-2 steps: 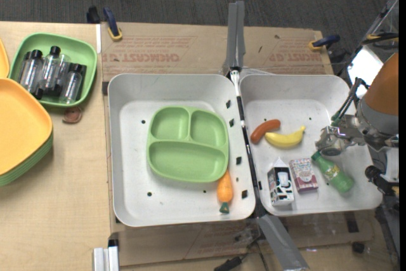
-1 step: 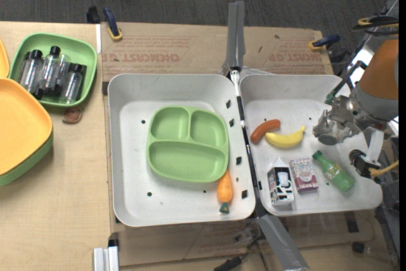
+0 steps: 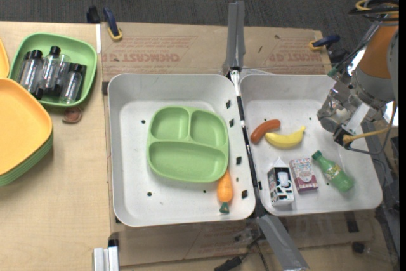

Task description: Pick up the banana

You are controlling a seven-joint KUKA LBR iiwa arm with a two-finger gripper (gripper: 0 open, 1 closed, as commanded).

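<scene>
Right white bin [image 3: 361, 197] | banana [image 3: 285, 137]: yellow, curved, touching sausage [image 3: 264, 129] | pincer [image 3: 334, 116]: opening unclear

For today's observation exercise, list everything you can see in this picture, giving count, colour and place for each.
banana: 1, yellow, right bin
sausage: 1, red, right bin, touching the banana
bottle: 1, green, right bin
cartons: 2, one white, one pink, right bin front
divided plate: 1, green, left bin
carrot: 1, orange, left bin front
bins: 2, white, side by side
green tray: 1, holding dark-capped vials, far left
orange plates: stack, left edge
gripper: 1, grey, right bin's far side
</scene>
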